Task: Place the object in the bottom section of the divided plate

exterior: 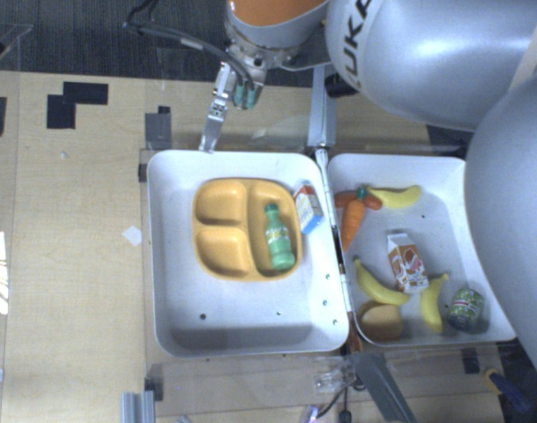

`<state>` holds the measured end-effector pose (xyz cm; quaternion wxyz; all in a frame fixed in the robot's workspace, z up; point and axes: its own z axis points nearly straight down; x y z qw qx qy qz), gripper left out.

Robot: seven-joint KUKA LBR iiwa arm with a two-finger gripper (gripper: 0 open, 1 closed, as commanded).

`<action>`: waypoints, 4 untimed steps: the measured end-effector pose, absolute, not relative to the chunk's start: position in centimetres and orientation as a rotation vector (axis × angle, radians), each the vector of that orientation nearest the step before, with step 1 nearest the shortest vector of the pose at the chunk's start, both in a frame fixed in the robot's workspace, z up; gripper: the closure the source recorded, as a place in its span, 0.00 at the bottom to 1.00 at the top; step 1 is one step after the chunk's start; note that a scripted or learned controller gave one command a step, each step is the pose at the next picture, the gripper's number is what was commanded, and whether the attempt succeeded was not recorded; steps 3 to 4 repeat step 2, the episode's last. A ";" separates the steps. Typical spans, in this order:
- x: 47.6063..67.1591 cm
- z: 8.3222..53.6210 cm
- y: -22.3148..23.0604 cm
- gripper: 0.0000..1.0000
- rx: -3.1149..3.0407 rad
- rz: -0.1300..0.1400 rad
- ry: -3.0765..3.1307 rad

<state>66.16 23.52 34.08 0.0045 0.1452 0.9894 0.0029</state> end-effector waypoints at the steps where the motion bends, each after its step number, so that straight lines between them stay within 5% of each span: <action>1: 66.2 34.1 23.5 0.00 0.455 0.009 3.099; 4: 66.2 34.1 23.5 0.00 0.455 0.009 3.099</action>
